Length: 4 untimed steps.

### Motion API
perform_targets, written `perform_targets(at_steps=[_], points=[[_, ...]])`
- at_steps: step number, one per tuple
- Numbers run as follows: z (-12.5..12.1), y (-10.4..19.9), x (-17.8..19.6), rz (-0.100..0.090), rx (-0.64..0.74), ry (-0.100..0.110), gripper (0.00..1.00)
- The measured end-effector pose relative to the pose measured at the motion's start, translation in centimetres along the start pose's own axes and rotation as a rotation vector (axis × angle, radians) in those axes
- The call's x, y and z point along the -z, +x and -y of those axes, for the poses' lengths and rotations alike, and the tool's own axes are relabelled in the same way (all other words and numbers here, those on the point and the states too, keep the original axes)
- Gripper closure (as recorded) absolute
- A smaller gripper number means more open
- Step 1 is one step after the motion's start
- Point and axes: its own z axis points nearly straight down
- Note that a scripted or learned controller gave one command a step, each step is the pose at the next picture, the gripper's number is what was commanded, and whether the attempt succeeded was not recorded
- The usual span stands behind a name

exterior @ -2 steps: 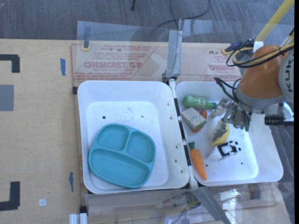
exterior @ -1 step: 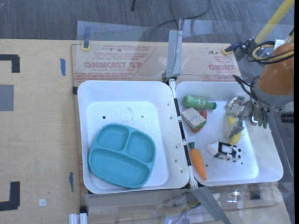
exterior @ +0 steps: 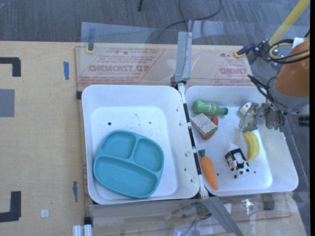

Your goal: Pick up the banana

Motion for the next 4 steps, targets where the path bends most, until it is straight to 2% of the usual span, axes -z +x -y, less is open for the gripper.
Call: perform_targets(at_steps=[1, 2, 3, 4], points=[[0.0, 0.0, 0.0, 0.000, -0.001, 0.000, 0.00], [1.0, -0.7, -1.4, -0.015, 0.060, 0.002, 0.00], [1.4, 0.2, -1.4, -0.016, 0.109, 0.003, 0.00], [-2.3, 1.5, -1.3, -0.016, -0.156, 0.005, 0.00]])
